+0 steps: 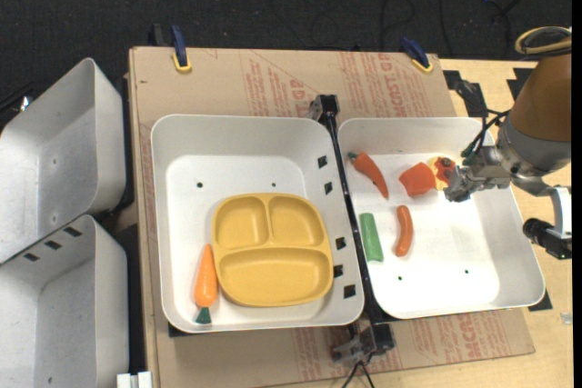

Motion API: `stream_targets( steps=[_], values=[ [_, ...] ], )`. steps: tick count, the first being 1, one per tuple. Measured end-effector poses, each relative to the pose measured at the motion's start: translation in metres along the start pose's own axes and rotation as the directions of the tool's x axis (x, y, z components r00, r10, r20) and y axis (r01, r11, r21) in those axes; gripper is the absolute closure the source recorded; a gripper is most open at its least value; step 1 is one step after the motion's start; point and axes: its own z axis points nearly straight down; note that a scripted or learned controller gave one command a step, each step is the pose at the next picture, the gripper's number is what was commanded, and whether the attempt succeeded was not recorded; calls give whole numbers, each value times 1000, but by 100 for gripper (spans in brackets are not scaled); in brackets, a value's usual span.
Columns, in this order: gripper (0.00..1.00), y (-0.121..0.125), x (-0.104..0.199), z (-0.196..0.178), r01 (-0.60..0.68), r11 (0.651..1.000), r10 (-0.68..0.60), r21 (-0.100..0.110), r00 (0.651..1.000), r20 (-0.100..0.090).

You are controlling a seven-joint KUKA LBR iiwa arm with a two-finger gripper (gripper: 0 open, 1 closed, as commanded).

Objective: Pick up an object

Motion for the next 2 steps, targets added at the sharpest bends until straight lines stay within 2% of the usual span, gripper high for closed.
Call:
stream_targets(
  steps=[1,2],
  values=[
    [100,2,0,-53,0,1000,0,0,1000,1],
    [100,12,56,-62,4,1000,-4,4,1000,-4]
  ],
)
